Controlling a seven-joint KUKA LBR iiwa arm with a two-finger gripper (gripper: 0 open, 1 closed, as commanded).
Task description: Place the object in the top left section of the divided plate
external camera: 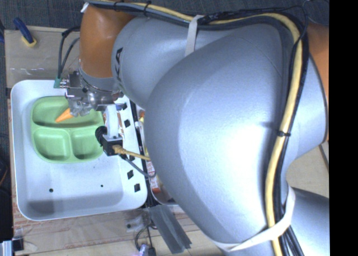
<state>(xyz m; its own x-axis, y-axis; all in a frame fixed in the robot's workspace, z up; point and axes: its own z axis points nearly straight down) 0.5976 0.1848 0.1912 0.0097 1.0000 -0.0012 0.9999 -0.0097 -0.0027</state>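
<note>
Hovering over the divided plate, the gripper is seen at the plate's long upper section, where an orange object lies just below its tip.

Whether the jaws are open or closed cannot be told, and contact with the orange object cannot be confirmed. A clean finish is judged to call for a straight lift, so the piece is not dragged toward the two lower sections, which appear bare. The green plate is set in the upper part of the left white bin.

The end effector hovers over an orange object in the green divided plate.
</note>
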